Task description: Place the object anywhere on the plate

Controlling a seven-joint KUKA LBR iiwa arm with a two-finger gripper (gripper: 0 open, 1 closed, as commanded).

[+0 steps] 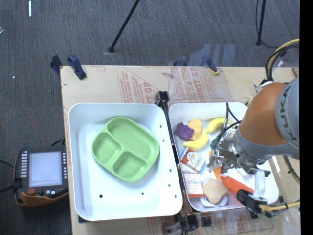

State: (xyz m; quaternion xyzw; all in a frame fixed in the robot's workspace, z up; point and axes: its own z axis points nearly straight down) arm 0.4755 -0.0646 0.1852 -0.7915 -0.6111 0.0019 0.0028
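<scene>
plate [125, 148]: green, three wells, mid left bin [80, 199], clear of its walls | right bin [205, 106]: crowded with toy food [198, 142] | gripper [218, 161]: over that clutter; jaws' state cannot be told

Robot lab: tripods [128, 18], teach pendant [43, 173].

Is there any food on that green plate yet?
No, the green plate in the left bin shows bare compartments, while the toy foods, such as the bananas, lie in the right bin.
</scene>
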